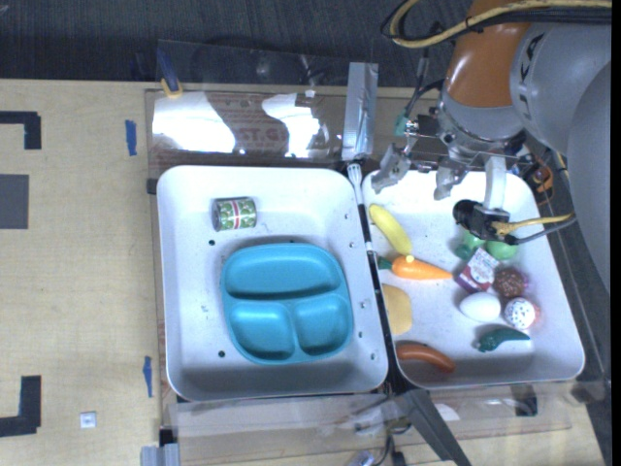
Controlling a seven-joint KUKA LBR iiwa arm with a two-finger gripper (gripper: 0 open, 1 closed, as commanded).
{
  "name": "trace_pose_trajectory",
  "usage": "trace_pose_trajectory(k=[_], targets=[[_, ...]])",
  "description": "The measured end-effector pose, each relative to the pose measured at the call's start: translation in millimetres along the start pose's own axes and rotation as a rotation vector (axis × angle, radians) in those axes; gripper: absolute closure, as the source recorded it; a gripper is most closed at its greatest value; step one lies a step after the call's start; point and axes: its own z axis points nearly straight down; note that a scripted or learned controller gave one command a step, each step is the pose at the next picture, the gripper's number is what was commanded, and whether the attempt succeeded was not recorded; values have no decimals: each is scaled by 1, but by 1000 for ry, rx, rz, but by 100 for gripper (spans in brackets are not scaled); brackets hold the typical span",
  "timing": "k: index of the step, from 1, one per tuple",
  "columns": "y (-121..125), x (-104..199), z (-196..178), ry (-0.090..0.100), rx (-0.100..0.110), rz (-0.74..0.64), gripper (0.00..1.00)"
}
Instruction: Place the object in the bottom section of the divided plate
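Two shallow white bins sit side by side in the middle of the frame. The left bin (184,260) holds a blue divided plate (287,301) at its centre, with one long section toward the top of the frame and two smaller sections below it; a small green can (234,213) lies on its side just above the plate, apart from it. The right bin (558,343) holds a scatter of toy food: a yellow banana (388,229) near the bin's left wall, an orange carrot (420,270) just below it, a pale yellow piece (396,306) lower still, a reddish sausage (424,356) near the bottom edge, and at the right a white egg (478,306), a speckled ball (520,313) and a dark green piece (502,339). The gripper (419,175) hangs over the upper part of the right bin, above the banana, its two fingers spread apart with nothing between them. The grey arm with its orange band (485,71) fills the upper right of the frame.
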Motion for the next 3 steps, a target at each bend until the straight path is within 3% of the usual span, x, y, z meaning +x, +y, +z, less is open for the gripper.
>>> trace_pose_trajectory(k=[1, 2, 3], targets=[[30, 37, 0, -1, -6, -704, 0], [18, 156, 6, 3, -5, -735, 0], [-45, 189, 3, 2, 0, -608, 0]])
